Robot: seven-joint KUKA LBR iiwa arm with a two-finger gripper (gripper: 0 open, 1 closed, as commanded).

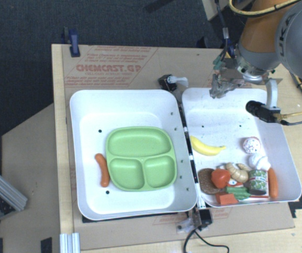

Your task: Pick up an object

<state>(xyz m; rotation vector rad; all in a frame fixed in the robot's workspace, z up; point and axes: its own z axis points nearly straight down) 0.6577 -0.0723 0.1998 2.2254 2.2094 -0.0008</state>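
— Green is what catches the eye: a divided plate [140,158] sits in the middle of the left bin [82,109], with an orange sausage [103,169] lying just beside its left edge.

— And the right bin [230,123]?

— A banana [207,147] lies near its left wall, apart from the rest. Toward the near right corner there is a crowded heap: a red tomato [220,177], a brown round piece [206,179] under it, a carrot [272,183] along the right wall, a white speckled ball [251,145], and smaller bits too tangled to name.

— Where is the arm?

— Its grey body with the orange band [269,15] comes in from the upper right. The pincer [222,88] hangs over the far left edge of the right bin, well apart from the banana and the heap.

— Holding anything?

— Nothing shows between its tips. Whether they stand wide or narrow, I cannot tell; they are too small and blurred.

— And the desk [114,67]?

— Brown board with red printed lettering behind the bins.
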